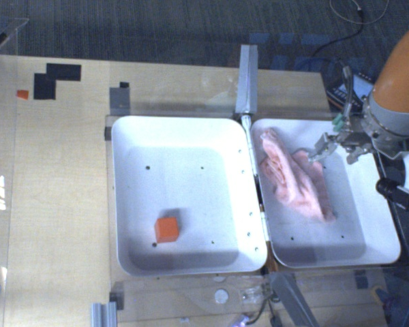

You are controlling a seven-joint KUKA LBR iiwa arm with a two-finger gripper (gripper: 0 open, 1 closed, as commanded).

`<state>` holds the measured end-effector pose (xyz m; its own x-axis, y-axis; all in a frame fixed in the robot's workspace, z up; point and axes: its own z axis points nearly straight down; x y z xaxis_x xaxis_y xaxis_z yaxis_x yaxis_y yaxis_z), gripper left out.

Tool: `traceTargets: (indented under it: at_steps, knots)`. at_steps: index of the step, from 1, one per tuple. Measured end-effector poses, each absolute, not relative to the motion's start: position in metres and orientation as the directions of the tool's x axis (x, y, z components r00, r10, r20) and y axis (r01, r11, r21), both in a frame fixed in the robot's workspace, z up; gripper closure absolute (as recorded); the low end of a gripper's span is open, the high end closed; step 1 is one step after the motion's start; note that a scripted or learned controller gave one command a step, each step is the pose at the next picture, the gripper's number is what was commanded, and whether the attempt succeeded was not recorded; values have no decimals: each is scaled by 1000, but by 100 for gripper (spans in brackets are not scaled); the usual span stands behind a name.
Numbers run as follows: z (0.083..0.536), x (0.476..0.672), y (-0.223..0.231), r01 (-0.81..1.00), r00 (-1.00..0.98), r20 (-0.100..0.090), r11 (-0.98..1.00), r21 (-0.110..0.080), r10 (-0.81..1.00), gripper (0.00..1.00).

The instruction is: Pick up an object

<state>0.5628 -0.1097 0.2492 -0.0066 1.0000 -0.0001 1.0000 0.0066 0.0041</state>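
A crumpled pink cloth (293,176) lies in the right bin (368,244), stretched from the bin's upper left toward its middle. A small orange block (167,229) sits in the left bin (191,135), near its lower left. The arm comes in from the right, and its gripper (325,147) hangs over the right bin just above the cloth's upper right end. Nothing shows between its fingers.
A grey metal divider post (246,80) stands behind the seam between the two bins. Black markers (53,79) and a small orange tag (22,95) lie on the wooden bench at the far left. Cables run at the upper right.
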Motion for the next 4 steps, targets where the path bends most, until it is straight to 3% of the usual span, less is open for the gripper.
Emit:
traceTargets:
  at_steps: [1, 2, 3, 4]
  knots:
    - [110, 547, -138, 995, -103, 0, 103, 4, 995, 0]
    - [92, 548, -100, 962, -271, -7, 271, 16, 963, 0]
    - [263, 556, -57, 949, -314, -4, 314, 11, 949, 0]
    - [275, 558, -57, 948, -318, -7, 318, 19, 948, 100]
